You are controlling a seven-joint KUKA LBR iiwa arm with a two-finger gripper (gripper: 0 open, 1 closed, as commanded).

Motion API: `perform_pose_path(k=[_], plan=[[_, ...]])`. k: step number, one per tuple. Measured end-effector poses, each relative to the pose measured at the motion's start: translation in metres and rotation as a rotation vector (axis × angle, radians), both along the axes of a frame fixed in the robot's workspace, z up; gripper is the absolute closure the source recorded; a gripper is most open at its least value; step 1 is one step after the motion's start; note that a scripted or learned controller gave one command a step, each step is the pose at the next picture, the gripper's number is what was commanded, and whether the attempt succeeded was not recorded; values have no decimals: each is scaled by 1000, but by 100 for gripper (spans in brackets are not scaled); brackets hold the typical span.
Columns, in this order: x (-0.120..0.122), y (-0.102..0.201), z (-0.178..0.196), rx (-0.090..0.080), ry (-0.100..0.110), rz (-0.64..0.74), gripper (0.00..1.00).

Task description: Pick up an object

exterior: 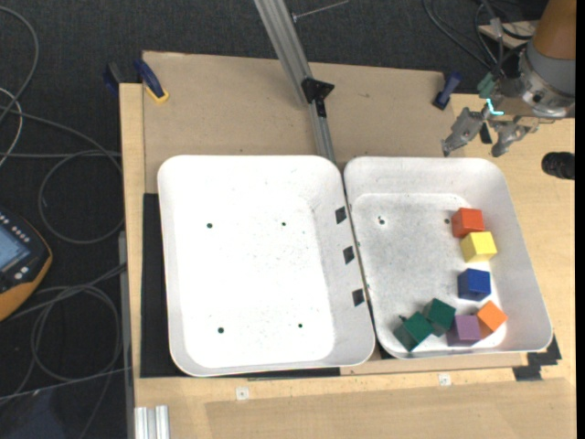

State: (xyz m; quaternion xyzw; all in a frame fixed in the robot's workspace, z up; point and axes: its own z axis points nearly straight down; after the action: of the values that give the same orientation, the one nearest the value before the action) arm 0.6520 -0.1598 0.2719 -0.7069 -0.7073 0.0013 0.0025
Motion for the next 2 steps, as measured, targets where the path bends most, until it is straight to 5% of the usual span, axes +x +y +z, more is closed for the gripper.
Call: perform_pose_path(k=[1, 2], plan=[[1, 0, 3, -2, -4, 1, 0], [-3, -10, -48, -1, 1, -2, 0]])
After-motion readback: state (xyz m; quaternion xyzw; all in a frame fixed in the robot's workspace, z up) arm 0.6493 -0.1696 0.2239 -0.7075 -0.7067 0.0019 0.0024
